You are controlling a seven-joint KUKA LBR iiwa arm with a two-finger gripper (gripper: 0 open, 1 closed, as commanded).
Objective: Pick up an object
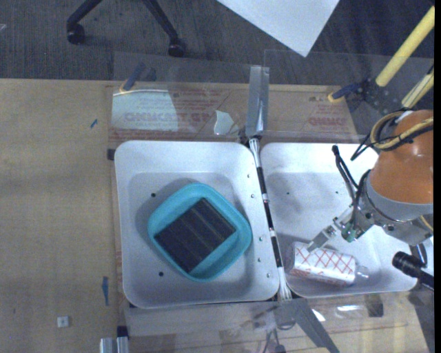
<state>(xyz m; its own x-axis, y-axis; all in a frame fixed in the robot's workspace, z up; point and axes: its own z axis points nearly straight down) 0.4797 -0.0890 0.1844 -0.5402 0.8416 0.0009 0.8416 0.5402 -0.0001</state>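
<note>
The gripper (329, 236) hangs low in the right bin (303, 172), just above the red-and-white crosshatched tube (324, 265) lying along that bin's near wall. I cannot tell how far it is spread, and nothing shows in its grasp.

Setting: robotics lab or research workroom. Evidence: light wooden tabletop (55, 207) fitted with two shallow white bins (131, 207) mounted side by side, a metal divider (256, 103) and clear panels (179, 89) around them; industrial arm (403, 172), grey with orange band, cabling along it; dark office carpet (41, 55); wheeled chair base (124, 21); yellow-handled clamp (406, 48) at the far edge.
</note>
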